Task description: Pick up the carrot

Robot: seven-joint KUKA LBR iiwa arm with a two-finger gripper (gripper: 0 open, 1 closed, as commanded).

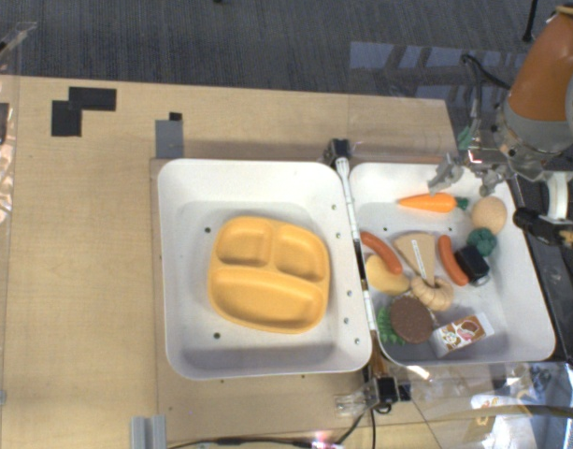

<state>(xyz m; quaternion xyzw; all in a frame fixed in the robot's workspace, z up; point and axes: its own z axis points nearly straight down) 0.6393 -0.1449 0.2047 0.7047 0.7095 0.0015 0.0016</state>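
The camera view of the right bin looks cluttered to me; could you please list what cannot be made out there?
- Pincer: too small and blurred against the bin's rim to judge its opening; it sits just above the carrot.
- Brown disc: the knobbly beige piece overlaps its top edge.
- Small carton: its print is too small to read.

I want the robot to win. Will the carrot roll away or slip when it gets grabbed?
The carrot looks round and tapered, so it may roll sideways if nudged. Its smooth, shiny skin could slip between fingers. It seems to be a stiff toy, so it probably won't bend.
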